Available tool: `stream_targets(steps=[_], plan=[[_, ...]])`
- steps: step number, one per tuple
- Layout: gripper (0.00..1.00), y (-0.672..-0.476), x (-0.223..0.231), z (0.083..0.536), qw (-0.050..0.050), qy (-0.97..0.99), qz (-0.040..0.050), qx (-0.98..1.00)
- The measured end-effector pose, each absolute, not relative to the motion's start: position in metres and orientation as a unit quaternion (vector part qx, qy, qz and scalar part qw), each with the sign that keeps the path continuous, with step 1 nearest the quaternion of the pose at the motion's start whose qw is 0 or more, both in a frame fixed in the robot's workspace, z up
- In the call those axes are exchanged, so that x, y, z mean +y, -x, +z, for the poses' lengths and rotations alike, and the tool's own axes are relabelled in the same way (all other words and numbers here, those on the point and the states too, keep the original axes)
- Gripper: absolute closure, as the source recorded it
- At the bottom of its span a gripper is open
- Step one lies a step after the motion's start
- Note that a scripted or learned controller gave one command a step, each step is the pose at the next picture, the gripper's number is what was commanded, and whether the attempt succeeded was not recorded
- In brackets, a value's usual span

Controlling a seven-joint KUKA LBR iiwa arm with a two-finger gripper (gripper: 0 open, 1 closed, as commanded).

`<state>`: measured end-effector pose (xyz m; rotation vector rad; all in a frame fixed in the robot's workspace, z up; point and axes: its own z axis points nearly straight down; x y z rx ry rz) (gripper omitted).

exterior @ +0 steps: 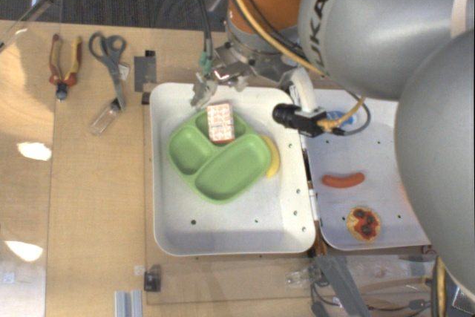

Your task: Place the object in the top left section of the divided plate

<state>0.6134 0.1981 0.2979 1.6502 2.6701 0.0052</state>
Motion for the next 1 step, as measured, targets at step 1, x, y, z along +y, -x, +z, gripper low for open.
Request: stream_targets(steps=[1], plan=[[0.0, -0.6134, 0.1981, 0.2979, 0.001, -0.526, 0.0017, 0.851]])
